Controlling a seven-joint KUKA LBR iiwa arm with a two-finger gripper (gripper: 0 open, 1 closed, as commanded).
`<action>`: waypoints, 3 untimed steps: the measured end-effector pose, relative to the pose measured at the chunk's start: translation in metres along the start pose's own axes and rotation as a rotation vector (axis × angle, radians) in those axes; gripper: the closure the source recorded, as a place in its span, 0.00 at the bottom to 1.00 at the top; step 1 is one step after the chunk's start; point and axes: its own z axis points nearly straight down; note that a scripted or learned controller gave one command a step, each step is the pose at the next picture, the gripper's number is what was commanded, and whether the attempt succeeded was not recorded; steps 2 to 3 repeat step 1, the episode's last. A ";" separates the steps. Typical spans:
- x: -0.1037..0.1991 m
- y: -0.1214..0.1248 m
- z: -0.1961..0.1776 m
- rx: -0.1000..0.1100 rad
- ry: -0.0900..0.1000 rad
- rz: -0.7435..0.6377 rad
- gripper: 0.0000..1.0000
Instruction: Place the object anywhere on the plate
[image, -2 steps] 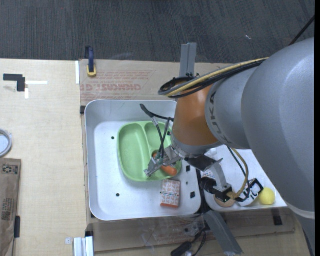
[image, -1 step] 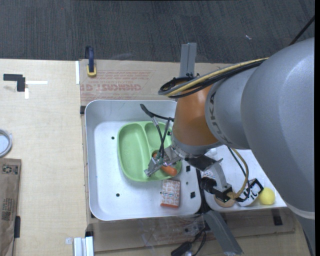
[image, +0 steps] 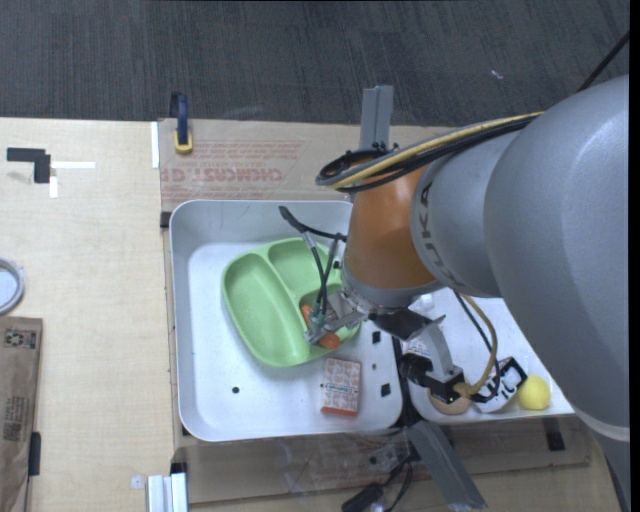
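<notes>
Hovering over the right edge of the green divided plate (image: 262, 305), the gripper (image: 325, 325) sits low in the left white bin (image: 190, 330), with the grey arm (image: 520, 210) and its orange band (image: 385, 235) covering much of what I want to see. I can make out something small and orange-red (image: 327, 340) right at the fingertips, touching or just above the plate's right rim, and I judge that to be the object; whether it is truly between the fingers I cannot tell, and the jaws themselves are too tangled with cables to say if they are apart or together.

If I am at the release, I would want it further left, over 1 of the 2 compartments, not balanced on the rim, where it may roll off toward the small patterned packet (image: 341, 386) lying near the bin's front edge. Lowering until it nearly touches before letting go should stop any bounce.

In the right bin (image: 560, 408) a yellow lemon-like piece (image: 535, 393) and a round tan item (image: 448, 402) lie near the front edge, well apart from the plate.
</notes>
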 end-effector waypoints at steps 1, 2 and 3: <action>0.000 0.000 0.000 0.000 0.000 0.000 0.00; 0.000 0.000 0.000 0.000 0.000 0.000 0.00; 0.000 0.000 0.000 0.000 0.000 0.000 0.00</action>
